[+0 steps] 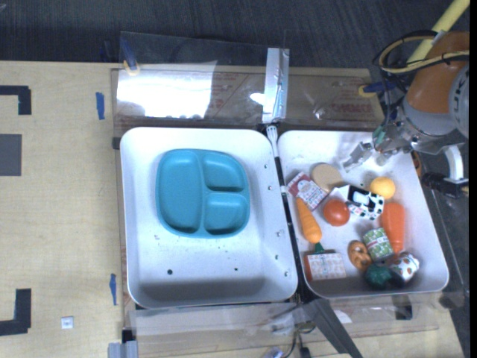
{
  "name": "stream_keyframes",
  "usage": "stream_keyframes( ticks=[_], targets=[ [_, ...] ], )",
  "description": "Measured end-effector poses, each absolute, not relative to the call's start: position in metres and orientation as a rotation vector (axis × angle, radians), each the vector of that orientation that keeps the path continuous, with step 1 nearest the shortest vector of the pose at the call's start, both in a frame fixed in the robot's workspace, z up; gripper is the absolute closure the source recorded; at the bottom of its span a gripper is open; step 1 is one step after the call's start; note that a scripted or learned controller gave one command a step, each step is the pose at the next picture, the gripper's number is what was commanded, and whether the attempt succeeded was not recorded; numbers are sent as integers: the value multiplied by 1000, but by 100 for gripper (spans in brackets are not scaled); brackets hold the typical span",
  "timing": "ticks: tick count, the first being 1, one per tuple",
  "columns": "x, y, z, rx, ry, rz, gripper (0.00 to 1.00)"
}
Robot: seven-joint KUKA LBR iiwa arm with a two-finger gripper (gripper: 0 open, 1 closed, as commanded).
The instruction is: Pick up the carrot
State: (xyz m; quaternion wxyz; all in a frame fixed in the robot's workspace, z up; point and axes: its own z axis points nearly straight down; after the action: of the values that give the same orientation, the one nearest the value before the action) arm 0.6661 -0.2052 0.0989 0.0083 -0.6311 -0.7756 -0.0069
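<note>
Carrot (308, 220) lies along the right bin's (436, 237) left wall, about midway, leafy end toward the front, tomato (336, 212) just beside it. Gripper (370, 148) hovers over the bin's back edge, well apart from carrot (open or closed: cannot tell). Step: approach, nothing grasped. Next: travel toward the left wall, align across carrot, descend.

The carrot (308, 220) lies at the left side of the right bin (436, 274), just beside the bin wall. A red-and-white packet (308, 191) touches its far end, a small card box (325, 265) sits at its near end, and a tomato (336, 212) is near on its right. Above the carrot the space is free. The far left corner of this bin is bare.
</note>
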Motion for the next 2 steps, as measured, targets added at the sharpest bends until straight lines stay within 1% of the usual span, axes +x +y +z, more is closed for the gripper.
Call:
stream_keyframes(
  ticks=[1,2],
  targets=[
    [600,-212,89,-2013,-2407,-22,0],
    [601,-216,98,-2020,-2415,-15,100]
  ],
)
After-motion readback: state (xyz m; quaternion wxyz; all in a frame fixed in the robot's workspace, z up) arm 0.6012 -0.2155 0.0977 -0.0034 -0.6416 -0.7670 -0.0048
